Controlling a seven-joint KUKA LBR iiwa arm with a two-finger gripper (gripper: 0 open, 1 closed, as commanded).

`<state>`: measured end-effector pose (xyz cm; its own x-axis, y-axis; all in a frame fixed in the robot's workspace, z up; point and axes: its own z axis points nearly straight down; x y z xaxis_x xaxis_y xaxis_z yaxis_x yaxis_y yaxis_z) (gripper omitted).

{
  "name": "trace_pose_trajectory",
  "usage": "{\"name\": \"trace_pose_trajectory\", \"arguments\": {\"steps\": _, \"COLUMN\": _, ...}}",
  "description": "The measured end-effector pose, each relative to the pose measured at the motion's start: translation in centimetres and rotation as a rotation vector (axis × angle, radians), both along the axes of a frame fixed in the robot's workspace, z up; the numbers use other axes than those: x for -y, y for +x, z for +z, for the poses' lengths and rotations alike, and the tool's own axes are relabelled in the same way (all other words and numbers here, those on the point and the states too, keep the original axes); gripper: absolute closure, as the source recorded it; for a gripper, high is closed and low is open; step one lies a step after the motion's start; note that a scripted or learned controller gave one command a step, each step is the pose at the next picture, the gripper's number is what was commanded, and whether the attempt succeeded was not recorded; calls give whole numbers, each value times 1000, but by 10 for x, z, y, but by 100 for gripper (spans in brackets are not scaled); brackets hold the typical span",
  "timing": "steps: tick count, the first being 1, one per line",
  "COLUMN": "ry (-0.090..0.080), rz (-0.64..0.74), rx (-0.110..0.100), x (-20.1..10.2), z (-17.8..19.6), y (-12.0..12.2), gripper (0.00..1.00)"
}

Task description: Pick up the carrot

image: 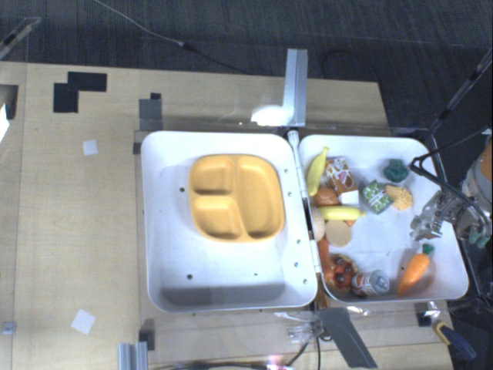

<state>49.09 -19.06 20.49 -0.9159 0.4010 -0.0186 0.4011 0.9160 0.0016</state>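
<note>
Worktop [69, 230]: pale wood-grain surface carrying two shallow white bins with rounded corners, side by side.

Left bin [166, 206]: smooth, glossy; holds one yellow plastic tray [235, 197], rounded square, divided into three compartments.

Right bin [451, 280]: crowded with small toy foods. Noted: curved yellow banana [316, 169] at the far left, a corn cob [400, 197] with pebbled surface, a small metal can [375, 283] lying on its side at the near edge.

Carrot [414, 270]: orange, tapered, green top, lying tilted at the near right of the right bin.

Claw [428, 220]: metallic, at the right bin's right side, just beyond the carrot's green top on the far side. Nothing seen held; finger opening cannot be determined.
</note>
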Motion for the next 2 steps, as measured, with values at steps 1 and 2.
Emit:
{"name": "trace_pose_trajectory", "arguments": {"steps": 1, "ry": 0, "rz": -85, "rx": 2, "x": 16, "z": 119, "y": 3, "gripper": 100}}
{"name": "trace_pose_trajectory", "arguments": {"steps": 2, "ry": 0, "rz": 50, "rx": 0, "x": 16, "z": -114, "y": 12, "gripper": 100}}
